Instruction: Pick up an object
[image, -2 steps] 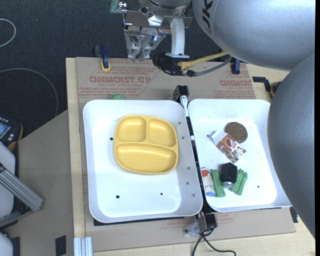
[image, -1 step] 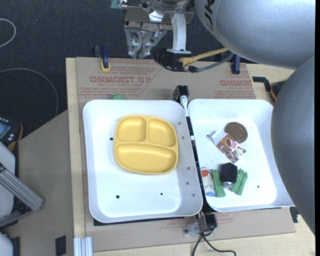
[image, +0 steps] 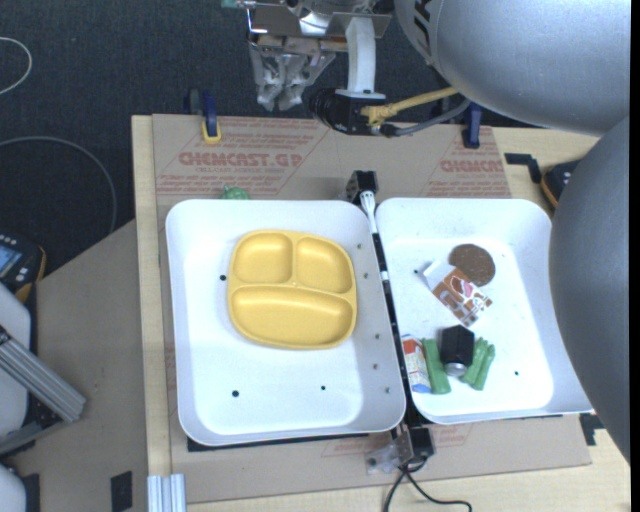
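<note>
Pincer seemingly empty, beyond bins; yellow plate in left bin

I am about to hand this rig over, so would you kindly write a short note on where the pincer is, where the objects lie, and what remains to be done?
Pincer: raised beyond the far edge of the bench, above neither bin, with nothing between its fingers.
Left white bin: holds a yellow three-compartment plastic plate.
Right white bin: a round brown disc and a red-and-white printed packet lie towards the far side; a small black block sits on green sticks at the near side, beside a small carton by the left wall.
Done: no pick yet.
Left: choose an object, descend, grasp and lift.
</note>
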